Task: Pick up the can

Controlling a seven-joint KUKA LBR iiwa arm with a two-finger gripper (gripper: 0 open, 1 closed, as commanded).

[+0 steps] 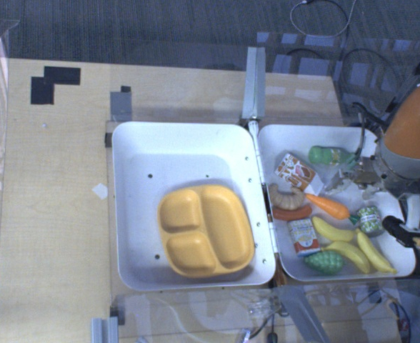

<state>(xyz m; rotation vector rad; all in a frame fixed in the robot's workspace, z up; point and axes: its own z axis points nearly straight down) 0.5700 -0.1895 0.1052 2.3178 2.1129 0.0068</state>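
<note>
A small can (pixel 304 236) with a red and white label lies in the right bin (pixel 267 191), near its front left, between a sausage and a green bumpy toy. A second round, green-labelled piece (pixel 368 220) that may also be a can sits further right beside the bananas. My gripper (pixel 354 174) hangs low over the back right of that bin, beside the green bottle (pixel 329 155) and above the carrot (pixel 328 206). It stands up and to the right of the red-labelled can, apart from it. The arm's orange band (pixel 412 126) shows at the right edge.
The right bin also holds a printed carton (pixel 294 170), a croissant (pixel 288 198), a sausage (pixel 291 213), bananas (pixel 353 247) and a green bumpy toy (pixel 323 263). In the left bin (pixel 135 191) lies a yellow divided plate (pixel 205 229). A metal divider (pixel 253 84) stands between the bins.
</note>
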